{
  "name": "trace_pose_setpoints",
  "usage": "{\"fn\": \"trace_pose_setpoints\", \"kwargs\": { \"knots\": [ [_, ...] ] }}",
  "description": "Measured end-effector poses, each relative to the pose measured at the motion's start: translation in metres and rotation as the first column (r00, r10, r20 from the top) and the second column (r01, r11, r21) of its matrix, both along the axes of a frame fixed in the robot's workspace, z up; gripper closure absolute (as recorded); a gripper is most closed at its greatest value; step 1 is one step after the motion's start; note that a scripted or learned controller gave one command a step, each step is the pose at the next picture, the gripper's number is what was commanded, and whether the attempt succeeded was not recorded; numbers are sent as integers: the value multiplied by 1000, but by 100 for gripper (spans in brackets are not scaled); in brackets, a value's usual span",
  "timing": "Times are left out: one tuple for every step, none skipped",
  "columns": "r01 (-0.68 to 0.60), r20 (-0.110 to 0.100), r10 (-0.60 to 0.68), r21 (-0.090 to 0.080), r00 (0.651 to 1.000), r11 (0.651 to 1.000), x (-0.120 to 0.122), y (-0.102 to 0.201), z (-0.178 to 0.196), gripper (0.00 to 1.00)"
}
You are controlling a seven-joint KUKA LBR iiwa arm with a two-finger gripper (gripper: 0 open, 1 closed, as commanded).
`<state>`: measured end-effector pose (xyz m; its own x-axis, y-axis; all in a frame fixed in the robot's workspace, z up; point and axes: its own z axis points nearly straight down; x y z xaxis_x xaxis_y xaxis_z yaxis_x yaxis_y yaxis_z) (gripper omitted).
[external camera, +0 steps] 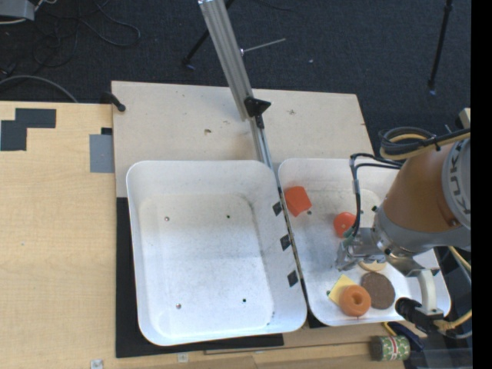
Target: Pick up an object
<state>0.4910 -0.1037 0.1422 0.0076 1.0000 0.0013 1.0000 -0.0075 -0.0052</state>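
The gripper [347, 256] hangs low over the right bin [323, 177], its arm [427, 198] coming in from the right; whether it is spread or pressed together I cannot tell, and nothing shows clearly between its tips; just behind it, close to its upper side, sits a small red piece [344, 223]; just in front of it lie a brown disc [378, 289], a yellow wedge [340, 287] and an orange ring [355, 301], bunched together; farther off to its left and back rests an orange block [297, 200] near the bin's wall; beyond that wall lies the left bin [154, 177].
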Motion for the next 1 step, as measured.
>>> {"fn": "trace_pose_setpoints", "kwargs": {
  "knots": [
    [-8,7,8,-1,1000,1000,4,1,42,100]
  ]
}}
